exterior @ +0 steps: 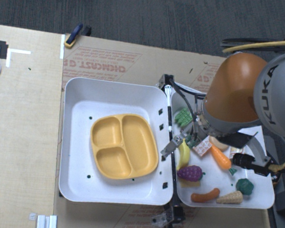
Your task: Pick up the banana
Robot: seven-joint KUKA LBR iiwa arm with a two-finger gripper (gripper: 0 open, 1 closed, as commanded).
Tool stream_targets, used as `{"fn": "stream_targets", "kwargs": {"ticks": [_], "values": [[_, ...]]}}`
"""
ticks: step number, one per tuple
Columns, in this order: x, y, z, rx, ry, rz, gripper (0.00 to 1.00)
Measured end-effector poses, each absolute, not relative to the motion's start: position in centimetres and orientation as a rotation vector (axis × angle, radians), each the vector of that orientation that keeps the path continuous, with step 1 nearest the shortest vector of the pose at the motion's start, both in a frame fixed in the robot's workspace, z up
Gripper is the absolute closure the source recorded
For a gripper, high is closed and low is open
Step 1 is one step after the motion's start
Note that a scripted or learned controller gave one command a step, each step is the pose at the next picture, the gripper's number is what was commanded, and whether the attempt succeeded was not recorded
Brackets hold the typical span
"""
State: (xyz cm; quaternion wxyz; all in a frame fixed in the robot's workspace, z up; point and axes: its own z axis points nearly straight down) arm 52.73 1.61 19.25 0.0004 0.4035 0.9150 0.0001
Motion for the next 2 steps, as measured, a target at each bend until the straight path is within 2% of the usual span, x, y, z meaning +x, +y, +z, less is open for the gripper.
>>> {"fn": "stream_targets", "kwargs": {"ticks": [2], "values": [[53.85,2.01,19.28,0.021,3.138,0.001,0.0]]}}
